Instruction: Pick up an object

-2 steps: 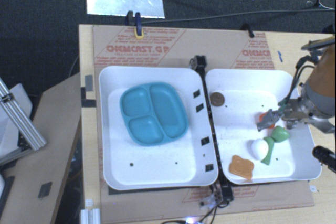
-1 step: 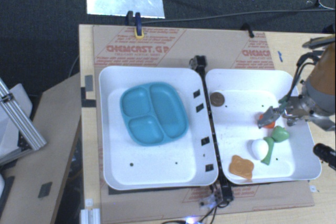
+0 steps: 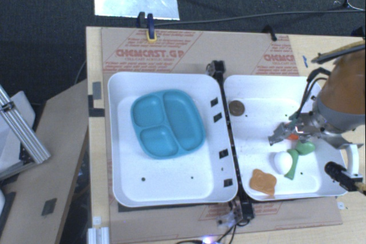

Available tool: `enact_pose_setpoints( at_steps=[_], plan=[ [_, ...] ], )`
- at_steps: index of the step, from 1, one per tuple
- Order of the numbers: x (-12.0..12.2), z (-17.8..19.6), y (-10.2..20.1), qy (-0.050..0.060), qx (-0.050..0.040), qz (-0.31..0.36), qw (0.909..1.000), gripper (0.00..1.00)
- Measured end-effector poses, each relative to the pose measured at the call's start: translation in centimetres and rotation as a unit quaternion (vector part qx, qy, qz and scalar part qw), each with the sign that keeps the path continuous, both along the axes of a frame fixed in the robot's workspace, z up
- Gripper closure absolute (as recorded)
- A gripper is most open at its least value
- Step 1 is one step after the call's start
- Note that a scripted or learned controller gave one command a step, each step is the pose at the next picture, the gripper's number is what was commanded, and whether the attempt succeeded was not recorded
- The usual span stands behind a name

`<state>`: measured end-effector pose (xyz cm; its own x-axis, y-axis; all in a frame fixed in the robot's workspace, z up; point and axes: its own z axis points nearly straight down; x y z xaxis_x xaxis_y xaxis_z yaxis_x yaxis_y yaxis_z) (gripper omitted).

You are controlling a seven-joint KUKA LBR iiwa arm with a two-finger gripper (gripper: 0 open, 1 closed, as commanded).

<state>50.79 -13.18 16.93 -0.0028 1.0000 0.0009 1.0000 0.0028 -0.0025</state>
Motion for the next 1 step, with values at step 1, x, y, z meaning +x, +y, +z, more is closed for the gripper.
enact_pose_setpoints(
  at_steps=[1],
  plan=[
    [0.85, -5.11, 0.58, 0.0, 0.0003, -0.001, 1.0, 0.0]
  ],
)
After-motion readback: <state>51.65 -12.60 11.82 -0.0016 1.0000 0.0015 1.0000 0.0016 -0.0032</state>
